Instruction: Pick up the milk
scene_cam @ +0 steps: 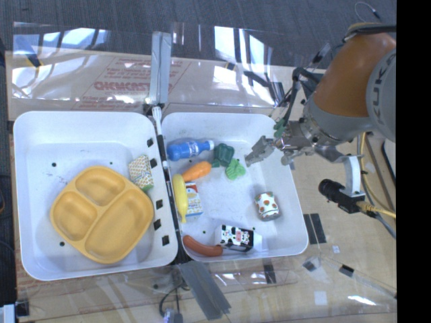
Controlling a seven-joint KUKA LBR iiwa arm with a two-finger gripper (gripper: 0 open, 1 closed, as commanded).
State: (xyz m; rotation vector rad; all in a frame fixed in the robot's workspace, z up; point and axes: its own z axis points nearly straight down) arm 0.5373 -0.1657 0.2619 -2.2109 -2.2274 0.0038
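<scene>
The milk (237, 237) is a small carton with black-and-white cow patches. It lies on its side near the front edge of the right bin (286, 231). My gripper (273, 157) hangs over the right bin's far right part, well behind the milk and apart from it. It is open, and nothing is between its fingers (256, 154).
The right bin also holds a blue bottle (189, 149), green pieces (229, 161), a carrot (196, 171), a banana (180, 197), a juice box (193, 199), a sausage (201, 247) beside the milk, and a spotted cup (267, 206). In the left bin sit a yellow divided plate (101, 214) and a patterned packet (140, 171).
</scene>
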